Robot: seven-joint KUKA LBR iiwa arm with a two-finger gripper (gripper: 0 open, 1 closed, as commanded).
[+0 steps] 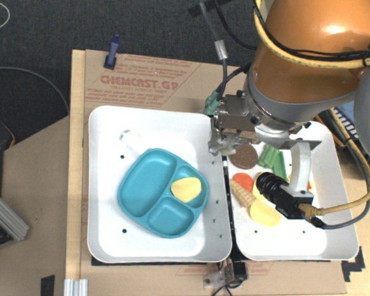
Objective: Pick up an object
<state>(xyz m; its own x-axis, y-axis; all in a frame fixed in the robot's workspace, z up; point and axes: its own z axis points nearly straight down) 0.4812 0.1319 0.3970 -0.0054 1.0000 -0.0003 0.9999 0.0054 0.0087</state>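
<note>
Gripper (pixel 227 141) is low over the seam where the two bins meet, right above the raised inner rims; whether it is open or closed cannot be made out from this angle, and nothing shows in its grasp. Above it sits a metal wrist block, then the grey housing and the glossy orange band (pixel 321 33), the arm leaning in from the upper right and covering the right bin's far corner.

Just beside the gripper, in the right bin (pixel 330 242), there's a flat brown disc (pixel 243 158). A green ridged piece (pixel 273 159) lies next to it, a red-orange rounded piece (pixel 242 179) just below, then a tan waffle-textured cone (pixel 245 195) touching a smooth yellow disc (pixel 264 214). All of it is bunched at the bin's inner side; the near right corner is bare white floor.

Over in the left bin (pixel 100 169), a teal divided plate (pixel 149 192) sits tilted on the diagonal, a pale yellow rounded piece (pixel 185 189) in its right compartment. There is open floor along that bin's far and left walls.

Both bins rest on printed brown cardboard (pixel 145 80).
</note>
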